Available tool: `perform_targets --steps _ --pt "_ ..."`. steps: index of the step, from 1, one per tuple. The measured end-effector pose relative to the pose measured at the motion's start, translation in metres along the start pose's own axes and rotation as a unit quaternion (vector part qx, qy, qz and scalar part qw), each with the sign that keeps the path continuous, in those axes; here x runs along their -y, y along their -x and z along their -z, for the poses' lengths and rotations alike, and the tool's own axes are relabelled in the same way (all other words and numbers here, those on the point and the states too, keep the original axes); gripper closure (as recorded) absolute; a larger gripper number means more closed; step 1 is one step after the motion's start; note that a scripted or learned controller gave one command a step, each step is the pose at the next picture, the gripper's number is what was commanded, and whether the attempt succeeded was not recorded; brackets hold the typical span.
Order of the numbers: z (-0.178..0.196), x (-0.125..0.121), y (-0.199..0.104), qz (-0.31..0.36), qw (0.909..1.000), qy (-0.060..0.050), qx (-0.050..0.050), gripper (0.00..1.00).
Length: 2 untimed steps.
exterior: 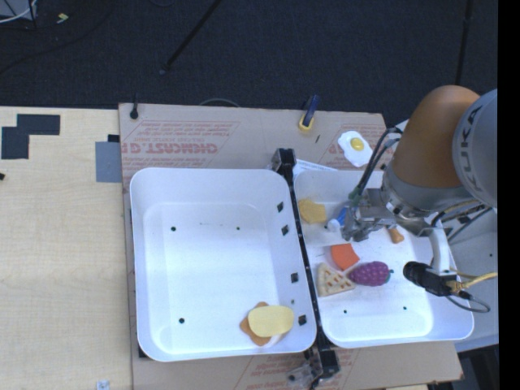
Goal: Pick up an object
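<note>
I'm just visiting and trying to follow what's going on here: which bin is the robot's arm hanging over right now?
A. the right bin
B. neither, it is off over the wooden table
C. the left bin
A: the gripper hangs over the right bin, above the orange piece and purple grapes.

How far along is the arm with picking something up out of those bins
Nothing looks lifted yet. The claw is down in the right white bin, above the orange wedge-shaped block, with the purple grape-bunch toy and the yellow rounded piece nearby, all lying on the bin floor. Whether it grips anything is unclear. Left to do: close on one piece and raise it.
</note>
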<state>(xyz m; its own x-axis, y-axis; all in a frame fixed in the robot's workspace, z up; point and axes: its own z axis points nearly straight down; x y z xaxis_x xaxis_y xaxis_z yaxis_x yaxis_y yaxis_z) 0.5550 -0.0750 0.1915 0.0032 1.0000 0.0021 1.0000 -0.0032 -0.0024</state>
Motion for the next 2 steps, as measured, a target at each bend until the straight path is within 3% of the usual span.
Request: perform_targets --steps 1,2 --pt "-0.091 0.062 0.008 0.001 1.0000 0.005 0.002 1.00" --pt "-0.084 -0.005 0.007 0.002 1.0000 0.003 0.001 1.00"
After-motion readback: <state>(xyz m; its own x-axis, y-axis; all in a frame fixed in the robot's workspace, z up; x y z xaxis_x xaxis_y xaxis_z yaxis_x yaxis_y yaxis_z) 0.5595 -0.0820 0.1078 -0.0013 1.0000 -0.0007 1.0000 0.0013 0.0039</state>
